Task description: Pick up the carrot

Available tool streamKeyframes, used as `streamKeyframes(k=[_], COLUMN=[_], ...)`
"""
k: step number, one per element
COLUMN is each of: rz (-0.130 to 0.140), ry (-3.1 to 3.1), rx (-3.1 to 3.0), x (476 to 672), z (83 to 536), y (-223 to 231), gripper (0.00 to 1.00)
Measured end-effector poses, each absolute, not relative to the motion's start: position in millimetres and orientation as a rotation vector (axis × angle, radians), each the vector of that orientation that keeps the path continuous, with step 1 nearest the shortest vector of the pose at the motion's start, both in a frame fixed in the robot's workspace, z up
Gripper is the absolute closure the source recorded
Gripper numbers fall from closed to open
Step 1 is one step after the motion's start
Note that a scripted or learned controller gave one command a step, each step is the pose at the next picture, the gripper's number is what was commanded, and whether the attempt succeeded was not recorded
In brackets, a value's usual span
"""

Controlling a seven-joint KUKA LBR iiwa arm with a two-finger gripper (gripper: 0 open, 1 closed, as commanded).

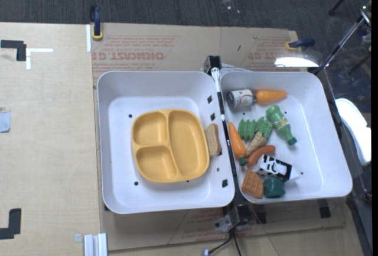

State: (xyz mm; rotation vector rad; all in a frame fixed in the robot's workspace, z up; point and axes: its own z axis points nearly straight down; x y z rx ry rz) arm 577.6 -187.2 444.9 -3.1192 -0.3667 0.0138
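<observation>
From the overhead camera, two white bins sit side by side on the bench. The left bin (112, 148) holds a yellow divided plate (170, 145), with a slice of toy bread (213, 140) propped against the plate's right rim. The right bin (322, 148) holds the clutter, and I will place everything there relative to the small can (240, 97) lying near that bin's upper left corner.

Just right of the can, nearly touching it, lies one carrot (271, 96), orange with a pointed tip aimed right. Below the can, hard against the bin's left wall, lies a second orange carrot-like piece (236, 141), tilted. That is the first risk: two candidates, and a grasp program could settle on either.

Below and right of the can are a green ridged vegetable (248, 128), a green bottle (280, 124), a reddish sausage (261, 155), a black-and-white block (276, 167), a waffle piece (252, 184) and a dark green lump (274, 188).

The upper carrot's closeness to the can could make a finger land on the can and roll it, or pinch both. The lower one is hemmed in by the wall and the green vegetable, leaving little room for fingers; a descent there would likely strike the wall or nudge neighbours. Both are tapered and smooth, so an off-centre pinch may squirt them free.

As for the jaws, I cannot tell whether they stand apart or together.
</observation>
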Motion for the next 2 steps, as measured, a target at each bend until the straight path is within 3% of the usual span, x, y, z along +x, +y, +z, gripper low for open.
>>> streamKeyframes(k=[1,2], rz=[0.018,0.019], ry=[-0.382,-0.380], rx=[-3.118,-3.118], x=[579.2,579.2], z=[451.5,451.3], y=[-186.6,-186.6], gripper=[1.00,0.00])
